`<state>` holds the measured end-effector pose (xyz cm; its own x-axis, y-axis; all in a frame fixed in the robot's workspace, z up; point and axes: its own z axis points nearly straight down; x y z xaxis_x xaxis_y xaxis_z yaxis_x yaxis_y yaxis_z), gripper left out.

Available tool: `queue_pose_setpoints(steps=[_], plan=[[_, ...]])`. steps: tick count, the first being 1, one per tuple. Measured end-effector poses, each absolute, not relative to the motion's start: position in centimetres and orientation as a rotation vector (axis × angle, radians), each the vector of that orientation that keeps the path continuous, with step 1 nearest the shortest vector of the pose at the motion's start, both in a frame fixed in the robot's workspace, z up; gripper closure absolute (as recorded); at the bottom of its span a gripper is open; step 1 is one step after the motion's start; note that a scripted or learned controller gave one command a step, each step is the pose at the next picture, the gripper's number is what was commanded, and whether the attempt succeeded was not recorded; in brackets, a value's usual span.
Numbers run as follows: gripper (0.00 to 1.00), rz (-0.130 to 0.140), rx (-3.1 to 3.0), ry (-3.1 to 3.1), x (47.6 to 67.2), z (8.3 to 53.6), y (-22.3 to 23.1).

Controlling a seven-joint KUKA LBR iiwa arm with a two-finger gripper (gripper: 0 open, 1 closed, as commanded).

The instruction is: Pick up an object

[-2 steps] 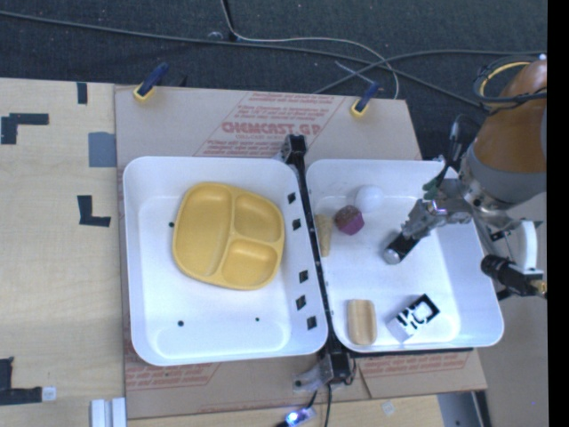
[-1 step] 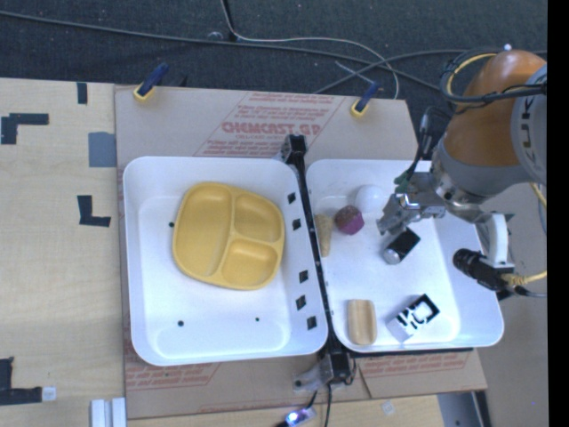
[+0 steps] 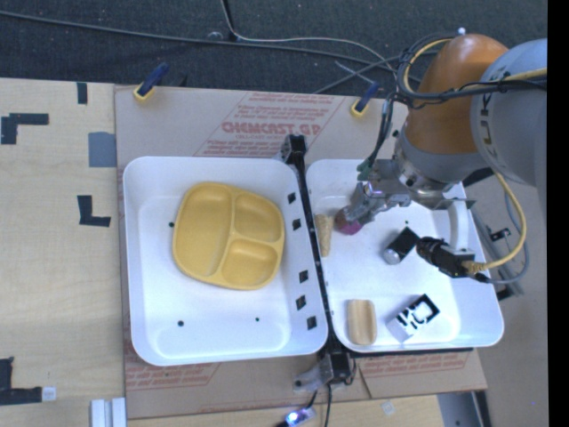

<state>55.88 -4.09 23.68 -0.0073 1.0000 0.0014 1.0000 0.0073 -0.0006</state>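
Note:
My gripper (image 3: 358,210) is low in the right bin (image 3: 471,305), near its back left corner. A small magenta object (image 3: 350,227) lies right at the gripper's tip, partly covered by it; whether it is held I cannot tell. A tan piece (image 3: 324,235) rests against the bin's left wall, just left of the magenta object. In the front of the bin lie a tan bread-like block (image 3: 360,320) and a black-and-white object (image 3: 414,315). A small black and silver thing (image 3: 399,245) lies in the middle of the bin, right of the gripper.
The left bin (image 3: 151,318) holds a yellow divided plate (image 3: 228,235). A black-clipped divider (image 3: 305,238) runs between the two bins. The arm's grey body and orange band (image 3: 458,87) hang over the right bin's back right.

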Motion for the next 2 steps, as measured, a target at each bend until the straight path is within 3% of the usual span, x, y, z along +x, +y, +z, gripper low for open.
queue_pose_setpoints(steps=[2], plan=[[1.0, 0.002, -2.213, -2.228, 57.1, 23.2, 7.5]])
